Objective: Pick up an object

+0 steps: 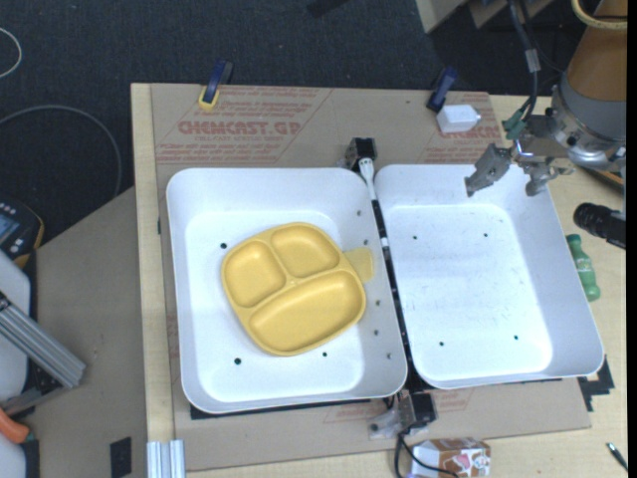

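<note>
On my screen the yellow plate (293, 287) lay flat in the left bin (189, 267), a little toward that bin's middle and near side. It was a divided plate with three compartments, two small ones on the far side and one long one nearest the camera, and a small tab stuck out from its right edge toward the seam between the bins. Nothing touched it.

The right bin (557, 337) sat edge to edge with the left one, its floor dusted with fine dark specks. Both bins rested on a brown board (299, 127) printed with red lettering, which covered the counter (109, 237).

I saw the hand (510, 170) over the far right corner of the right bin, well apart from the plate. Its two fingers were spread, one reaching left and the other hanging down to the right, with nothing between them. Above it the grey arm (597, 98) with its orange band came in from the right edge.

A small white block (458, 119) lay on the board just beyond the right bin, and a green marker (584, 265) lay along that bin's right rim.
</note>
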Robot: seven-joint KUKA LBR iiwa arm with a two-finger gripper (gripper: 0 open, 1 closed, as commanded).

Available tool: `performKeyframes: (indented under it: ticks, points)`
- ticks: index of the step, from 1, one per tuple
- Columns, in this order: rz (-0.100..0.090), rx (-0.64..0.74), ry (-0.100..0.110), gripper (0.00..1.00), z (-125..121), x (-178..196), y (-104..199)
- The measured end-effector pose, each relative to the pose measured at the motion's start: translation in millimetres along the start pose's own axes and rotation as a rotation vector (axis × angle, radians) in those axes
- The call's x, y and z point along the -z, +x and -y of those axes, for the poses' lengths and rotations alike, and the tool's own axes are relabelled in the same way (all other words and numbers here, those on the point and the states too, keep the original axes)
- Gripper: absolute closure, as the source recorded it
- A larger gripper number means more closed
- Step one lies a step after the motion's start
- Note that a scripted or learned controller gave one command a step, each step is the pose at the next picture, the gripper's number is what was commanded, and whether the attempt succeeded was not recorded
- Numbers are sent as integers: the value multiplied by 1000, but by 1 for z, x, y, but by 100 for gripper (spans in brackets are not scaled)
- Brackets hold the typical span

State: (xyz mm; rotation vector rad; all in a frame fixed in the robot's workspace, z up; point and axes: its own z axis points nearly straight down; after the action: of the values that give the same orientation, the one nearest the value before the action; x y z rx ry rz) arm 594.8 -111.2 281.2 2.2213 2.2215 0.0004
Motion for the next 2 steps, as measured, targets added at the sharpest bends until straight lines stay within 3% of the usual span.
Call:
performKeyframes:
  ticks: [1, 2]
  points:
    - [-4, 10, -2, 0, 69, 60, 94]
    - [-5, 11, -20, 0, 115, 207, 159]
